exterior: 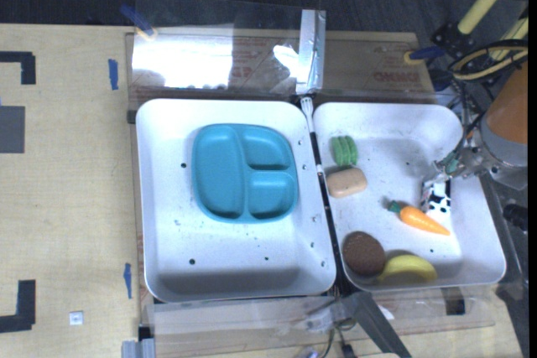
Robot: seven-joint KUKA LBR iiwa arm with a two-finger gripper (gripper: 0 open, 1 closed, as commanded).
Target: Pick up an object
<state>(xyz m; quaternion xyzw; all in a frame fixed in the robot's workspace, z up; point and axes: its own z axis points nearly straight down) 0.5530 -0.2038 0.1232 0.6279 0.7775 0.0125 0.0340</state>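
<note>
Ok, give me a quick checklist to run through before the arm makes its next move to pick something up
1. Gripper is over the right bin: ok.
2. Objects are there to pick: ok; carrot, banana, brown ball, tan block, green piece.
3. Nearest target: ok; the carrot and a black-and-white object lie just below the gripper.
4. Fingers open: cannot tell.
5. Something already between the fingers: cannot tell.
6. Blue divided tray sits apart in the left bin: ok.
</note>
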